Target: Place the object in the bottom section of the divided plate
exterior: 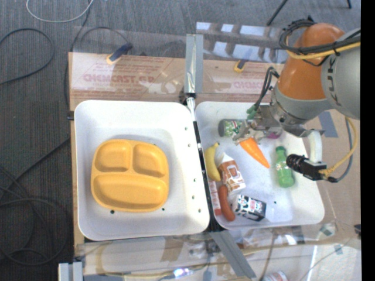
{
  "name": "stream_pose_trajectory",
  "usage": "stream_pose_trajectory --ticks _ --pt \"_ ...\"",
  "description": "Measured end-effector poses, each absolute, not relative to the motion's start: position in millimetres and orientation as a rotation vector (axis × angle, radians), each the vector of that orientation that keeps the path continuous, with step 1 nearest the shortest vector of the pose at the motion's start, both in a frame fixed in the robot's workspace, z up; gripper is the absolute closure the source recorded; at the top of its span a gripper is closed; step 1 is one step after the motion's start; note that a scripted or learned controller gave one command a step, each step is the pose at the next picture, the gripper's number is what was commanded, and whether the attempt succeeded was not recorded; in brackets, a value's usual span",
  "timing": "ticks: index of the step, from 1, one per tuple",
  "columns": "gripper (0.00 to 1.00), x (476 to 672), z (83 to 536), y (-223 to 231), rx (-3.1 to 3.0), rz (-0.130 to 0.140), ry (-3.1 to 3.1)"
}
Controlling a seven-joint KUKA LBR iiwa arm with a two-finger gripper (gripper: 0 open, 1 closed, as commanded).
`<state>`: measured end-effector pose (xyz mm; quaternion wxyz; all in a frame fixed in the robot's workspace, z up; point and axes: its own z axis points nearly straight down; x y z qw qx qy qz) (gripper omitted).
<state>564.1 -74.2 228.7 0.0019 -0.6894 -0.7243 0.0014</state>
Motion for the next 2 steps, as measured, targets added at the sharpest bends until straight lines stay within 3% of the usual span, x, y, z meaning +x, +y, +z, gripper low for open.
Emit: stream_pose_trajectory --ticks 1,2 --pt "1.00 563.6 217 75 -2.233 0.010 -2.204" --pt "1.00 593.4 180 133 -2.230 0.011 -2.210"
